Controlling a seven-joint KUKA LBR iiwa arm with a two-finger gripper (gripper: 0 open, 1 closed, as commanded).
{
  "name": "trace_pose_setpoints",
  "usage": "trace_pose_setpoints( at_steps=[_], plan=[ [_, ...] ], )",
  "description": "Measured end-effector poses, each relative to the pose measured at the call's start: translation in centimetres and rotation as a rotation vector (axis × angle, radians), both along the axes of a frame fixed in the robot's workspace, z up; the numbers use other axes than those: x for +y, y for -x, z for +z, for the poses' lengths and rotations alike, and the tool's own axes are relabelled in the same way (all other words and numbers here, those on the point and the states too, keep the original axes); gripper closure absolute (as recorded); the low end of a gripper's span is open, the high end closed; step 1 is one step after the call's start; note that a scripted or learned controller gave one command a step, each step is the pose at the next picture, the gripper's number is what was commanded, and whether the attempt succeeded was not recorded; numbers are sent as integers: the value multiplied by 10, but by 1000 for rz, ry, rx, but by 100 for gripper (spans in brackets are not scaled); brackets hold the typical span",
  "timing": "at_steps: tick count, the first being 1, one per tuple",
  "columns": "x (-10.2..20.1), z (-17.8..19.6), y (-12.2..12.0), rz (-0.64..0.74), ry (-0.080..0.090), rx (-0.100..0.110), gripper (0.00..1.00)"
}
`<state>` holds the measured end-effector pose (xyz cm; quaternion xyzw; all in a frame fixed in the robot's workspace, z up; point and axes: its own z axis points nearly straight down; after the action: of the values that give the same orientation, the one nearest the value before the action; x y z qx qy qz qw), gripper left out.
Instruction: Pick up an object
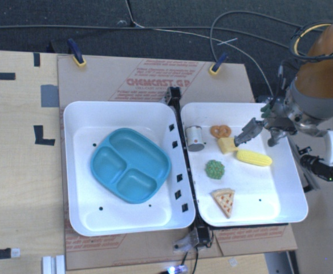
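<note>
- The gripper point(247, 135) hangs over the upper part of the right bin point(280, 207), its dark fingers pointing down-left toward a small yellow block point(227, 145); whether they are parted or closed cannot be told from this angle, and nothing is seen between them.
- The corn cob point(254, 158) lies just right of the block, under the gripper's tip.
- A pretzel point(220, 131) sits just above the block, and a metal can point(194, 138) lies near the bin's left wall.
- A green broccoli piece point(214, 169) rests mid-bin, with a pizza slice point(224, 201) below it.
- The left bin point(81, 210) holds a blue divided plate point(130, 164).
- Both bins sit on a cardboard sheet point(155, 79) with red printing, too blurred to read with confidence.
</note>
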<state>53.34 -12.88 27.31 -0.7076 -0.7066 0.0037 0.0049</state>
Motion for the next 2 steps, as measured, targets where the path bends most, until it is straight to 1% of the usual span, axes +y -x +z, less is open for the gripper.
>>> trace_pose_setpoints(
  at_steps=[1,2],
  plan=[
    [0,6,-2,3,2,-11,0],
    [6,-53,5,2,1,-7,0]
  ],
)
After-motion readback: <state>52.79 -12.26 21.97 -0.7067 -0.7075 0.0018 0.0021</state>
